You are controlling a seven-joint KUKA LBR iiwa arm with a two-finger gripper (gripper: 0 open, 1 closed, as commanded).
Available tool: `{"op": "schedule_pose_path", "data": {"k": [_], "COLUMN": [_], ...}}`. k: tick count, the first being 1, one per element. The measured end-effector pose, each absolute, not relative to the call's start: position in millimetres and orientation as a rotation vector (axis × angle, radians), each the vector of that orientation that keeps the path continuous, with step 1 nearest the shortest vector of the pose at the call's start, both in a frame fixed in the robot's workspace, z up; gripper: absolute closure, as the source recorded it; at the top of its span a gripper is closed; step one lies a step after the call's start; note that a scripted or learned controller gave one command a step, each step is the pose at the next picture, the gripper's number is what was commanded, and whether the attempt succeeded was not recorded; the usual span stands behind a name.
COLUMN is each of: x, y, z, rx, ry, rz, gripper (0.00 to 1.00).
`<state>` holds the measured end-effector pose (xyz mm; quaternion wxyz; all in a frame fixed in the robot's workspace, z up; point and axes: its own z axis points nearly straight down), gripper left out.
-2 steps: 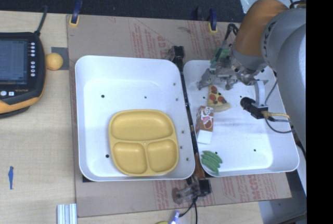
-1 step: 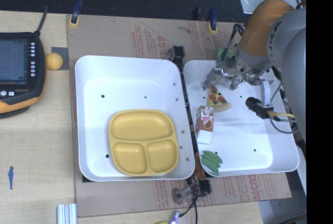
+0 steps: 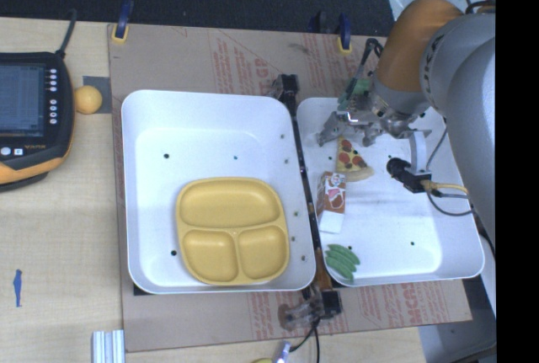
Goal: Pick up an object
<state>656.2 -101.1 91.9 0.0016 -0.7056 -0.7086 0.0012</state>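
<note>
White right-hand bin (image 3: 455, 256) with gripper (image 3: 354, 132) above pizza slice (image 3: 351, 160), jaw state indiscernible; faint red lettering on the cardboard (image 3: 210, 58) underlay is unreadable

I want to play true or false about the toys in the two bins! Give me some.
1. The yellow tray lies in the left bin. True.
2. The pizza slice lies in the left bin. False: it is in the right bin.
3. The green toy sits near the right bin's front left corner. True.
4. The orange ball is inside a bin. False: it rests on the bench, left of the bins.
5. The end effector hovers over the tray. False: it is over the right bin, by the pizza slice.
</note>
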Motion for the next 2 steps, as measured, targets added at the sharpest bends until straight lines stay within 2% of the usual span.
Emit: {"op": "schedule_pose_path", "data": {"k": [1,2], "x": [639.7,656.6], "y": [-109.9,-112.5], "z": [91.8,92.2], "rx": [-2.216,-2.216], "ry": [-2.224,-2.225], "rz": [0.005,0.001], "gripper": [0.0,0.0]}}
